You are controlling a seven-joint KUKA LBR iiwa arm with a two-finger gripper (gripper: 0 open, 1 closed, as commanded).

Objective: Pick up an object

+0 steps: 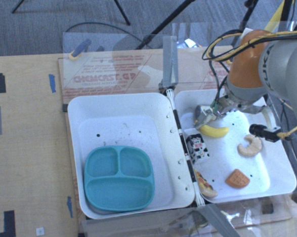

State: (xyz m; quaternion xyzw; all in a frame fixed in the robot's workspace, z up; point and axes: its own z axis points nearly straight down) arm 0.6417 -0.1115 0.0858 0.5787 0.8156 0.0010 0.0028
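My gripper (204, 115) hangs low over the upper left part of the right bin (274, 180), reaching in from the grey arm with the orange band. A yellow toy banana (215, 131) lies just below and right of it, very close; nothing shows held in the gripper. A pale croissant-shaped piece (249, 146) lies to the right. An orange wedge (237, 178) sits near the bin's front. A small black-and-white item (196, 147) rests by the bin's left wall, and a red-and-tan piece (206, 186) lies in the front left corner.
The left bin (118, 117) holds a teal divided plate (118, 178) in its front half. A ridge (179, 138) separates the two bins. Yellow and black cables (224, 42) loop above the arm's wrist. A clear plastic sheet (110, 72) lies behind the bins.
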